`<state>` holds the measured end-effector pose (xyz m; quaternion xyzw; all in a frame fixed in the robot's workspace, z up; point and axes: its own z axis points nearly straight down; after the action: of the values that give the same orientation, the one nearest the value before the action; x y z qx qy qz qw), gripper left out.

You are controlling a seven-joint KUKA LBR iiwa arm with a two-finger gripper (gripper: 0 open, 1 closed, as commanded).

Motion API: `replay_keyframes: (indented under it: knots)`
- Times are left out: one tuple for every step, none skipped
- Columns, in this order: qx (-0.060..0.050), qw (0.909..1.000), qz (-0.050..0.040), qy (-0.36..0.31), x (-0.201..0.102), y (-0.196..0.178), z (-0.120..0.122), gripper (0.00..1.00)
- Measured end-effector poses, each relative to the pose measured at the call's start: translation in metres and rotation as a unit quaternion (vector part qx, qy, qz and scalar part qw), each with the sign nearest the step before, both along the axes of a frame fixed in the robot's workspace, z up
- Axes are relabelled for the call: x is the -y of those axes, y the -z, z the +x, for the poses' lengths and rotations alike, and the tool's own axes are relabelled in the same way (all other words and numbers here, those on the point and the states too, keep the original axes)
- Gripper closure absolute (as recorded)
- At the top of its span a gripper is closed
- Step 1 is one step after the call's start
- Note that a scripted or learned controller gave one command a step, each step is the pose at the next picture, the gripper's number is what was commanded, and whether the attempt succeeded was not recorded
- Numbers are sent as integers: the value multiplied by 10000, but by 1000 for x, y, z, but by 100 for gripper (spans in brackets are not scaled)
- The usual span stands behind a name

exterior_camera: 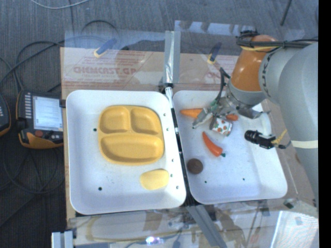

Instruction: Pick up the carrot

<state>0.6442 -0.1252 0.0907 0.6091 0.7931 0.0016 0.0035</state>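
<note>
An orange tapered carrot (pixel 189 113) lies at the far left of the right bin (pixel 258 185), close to the divider. My gripper (pixel 208 116) hangs just right of it, low over the bin, open with nothing between its fingers. One fingertip (pixel 197 123) points down-left, just below the carrot's thick end. A second, redder orange piece with a green tip (pixel 212 144) lies a little nearer the front, apart from the gripper.
A small white and red box (pixel 222 127) sits right under the gripper, with a small orange bit (pixel 232 117) beside it. A brown round piece (pixel 194 165) lies near the divider. The left bin (pixel 83 190) holds a yellow divided tray (pixel 131 133) and a yellow oval (pixel 154 179).
</note>
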Motion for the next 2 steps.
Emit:
replay_keyframes:
  knots:
    - [-273, 9903, -41, -1361, 3, -1, 14, 0]
    - [-303, 9595, -60, -2801, 13, -2, 12, 0]
